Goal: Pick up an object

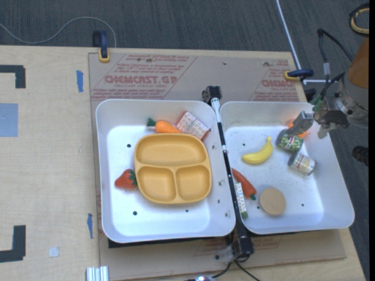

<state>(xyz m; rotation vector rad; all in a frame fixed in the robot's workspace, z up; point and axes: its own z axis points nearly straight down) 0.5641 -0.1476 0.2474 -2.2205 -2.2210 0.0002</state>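
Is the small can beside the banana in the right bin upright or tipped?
Tipped. The can lies on its side on the right bin floor, one round end facing the camera.

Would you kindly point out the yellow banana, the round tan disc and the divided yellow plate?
yellow banana [259, 151], camera view, middle of its curve.
round tan disc [272, 202], camera view, centre of its top.
divided yellow plate [171, 150], camera view, floor of its large compartment.

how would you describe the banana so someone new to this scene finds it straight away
Start at the right white bin, the one nearer the arm. In its upper middle lies the banana, left of two small cans. It is the only yellow, curved thing in that bin; the round tan disc lies below it.
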